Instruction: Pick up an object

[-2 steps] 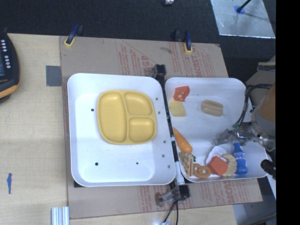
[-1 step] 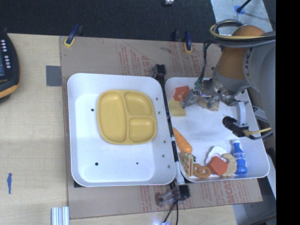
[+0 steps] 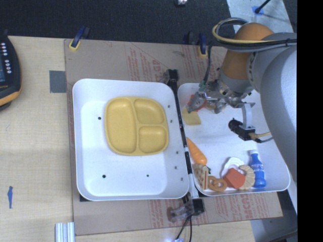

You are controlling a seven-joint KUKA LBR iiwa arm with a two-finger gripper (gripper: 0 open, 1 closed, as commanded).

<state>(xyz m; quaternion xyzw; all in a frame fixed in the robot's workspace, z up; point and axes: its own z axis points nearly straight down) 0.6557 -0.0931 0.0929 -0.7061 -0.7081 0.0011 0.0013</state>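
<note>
Carrot (image 3: 197,153): orange, tapered, against right bin's wall.

The counter (image 3: 35,150) carries a brown cardboard sheet (image 3: 126,59) held by blue clamps (image 3: 203,43) at its far edge. A black-and-orange handheld controller (image 3: 7,69) lies at the left edge. Grey tape (image 3: 57,81) sits beside the sheet.

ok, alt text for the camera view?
The grey arm's gripper sits low in the right bin, at its far left corner by a pale yellow piece. Toy food is heaped at the near edge; the left bin holds a yellow divided plate.
</note>
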